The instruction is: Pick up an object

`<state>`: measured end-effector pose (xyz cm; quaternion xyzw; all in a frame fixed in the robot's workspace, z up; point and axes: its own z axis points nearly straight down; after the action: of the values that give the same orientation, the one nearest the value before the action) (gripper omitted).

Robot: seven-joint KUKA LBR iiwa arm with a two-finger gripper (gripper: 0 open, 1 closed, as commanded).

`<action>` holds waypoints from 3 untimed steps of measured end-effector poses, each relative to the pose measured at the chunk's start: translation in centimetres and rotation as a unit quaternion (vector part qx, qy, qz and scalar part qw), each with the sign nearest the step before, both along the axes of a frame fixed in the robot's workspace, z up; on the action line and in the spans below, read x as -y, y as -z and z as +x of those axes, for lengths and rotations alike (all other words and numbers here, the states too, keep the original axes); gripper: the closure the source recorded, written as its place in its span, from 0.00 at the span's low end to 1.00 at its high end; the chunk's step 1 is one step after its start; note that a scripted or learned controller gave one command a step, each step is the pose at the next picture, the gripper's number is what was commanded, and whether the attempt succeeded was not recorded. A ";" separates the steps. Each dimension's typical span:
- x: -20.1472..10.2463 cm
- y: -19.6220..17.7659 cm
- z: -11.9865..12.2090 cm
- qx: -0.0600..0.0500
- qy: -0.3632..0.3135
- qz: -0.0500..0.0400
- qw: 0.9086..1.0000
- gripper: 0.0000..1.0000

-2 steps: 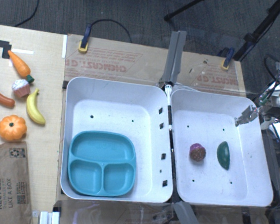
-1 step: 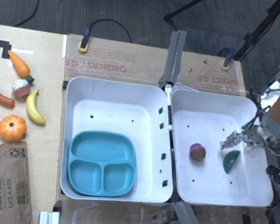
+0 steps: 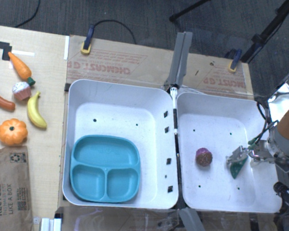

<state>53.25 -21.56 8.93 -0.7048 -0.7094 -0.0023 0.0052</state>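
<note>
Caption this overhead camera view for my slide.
Gripper low in right bin beside a small purple ball; blue tray in left bin.

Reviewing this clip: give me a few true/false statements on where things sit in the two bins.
1. The blue tray lies in the left bin. True.
2. The purple ball sits in the tray. False: it is on the right bin floor.
3. The end effector is over the right bin. True.
4. The banana lies in the left bin. False: it is on the bench, left of both bins.
</note>
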 end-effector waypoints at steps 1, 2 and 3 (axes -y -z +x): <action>0.3 -0.7 0.0 -0.001 0.002 -0.002 1.000 1.00; -1.9 -8.8 0.9 0.000 0.002 -0.005 1.000 1.00; -1.9 -8.8 0.9 0.000 0.003 -0.005 1.000 0.00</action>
<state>54.14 -19.67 17.71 -0.7066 -0.7076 0.0011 0.0013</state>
